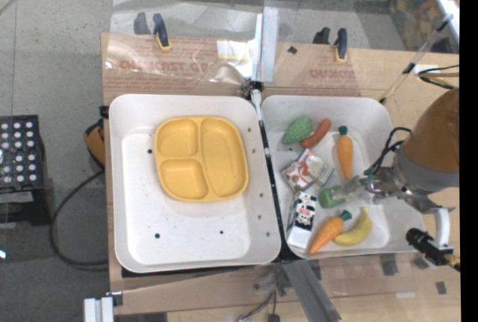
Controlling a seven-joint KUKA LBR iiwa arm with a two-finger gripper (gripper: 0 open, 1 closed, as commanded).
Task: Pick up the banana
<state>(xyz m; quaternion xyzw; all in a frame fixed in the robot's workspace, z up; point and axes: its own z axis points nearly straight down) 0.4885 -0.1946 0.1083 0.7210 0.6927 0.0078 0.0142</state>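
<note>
Hand (371, 184) at right side of right bin (377, 113), low over toys; fingers too blurred, cannot tell if apart or together. Nothing visible held. Arm (437, 145) enters from right edge of frame, grey wrist under orange band, bent toward frame centre. Banana (356, 231) lies in lower right of right bin, just below hand, touching carrot (326, 233). Yellow divided plate (202, 158) in left bin (134, 201).
</note>
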